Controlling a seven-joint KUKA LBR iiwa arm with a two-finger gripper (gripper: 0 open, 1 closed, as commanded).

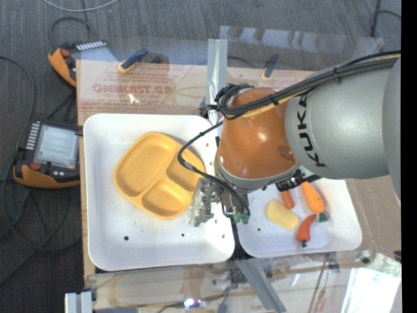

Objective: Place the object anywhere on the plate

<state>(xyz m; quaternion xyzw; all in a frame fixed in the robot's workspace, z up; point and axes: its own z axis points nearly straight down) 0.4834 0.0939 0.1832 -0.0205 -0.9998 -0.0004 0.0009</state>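
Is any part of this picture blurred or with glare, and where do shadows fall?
Camera view: the gripper looks smeared, its outline unclear; the yellow plate is sharp; soft glare sits on the orange band; a faint shadow lies on the left bin beside the plate.

Bench point(150, 93) with two white bins point(104, 240)

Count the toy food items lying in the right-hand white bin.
4 visible: a pale yellow block in the middle, an orange carrot to its right, a small orange-red piece above it, a red chilli nearest the front. The grey arm may hide others.
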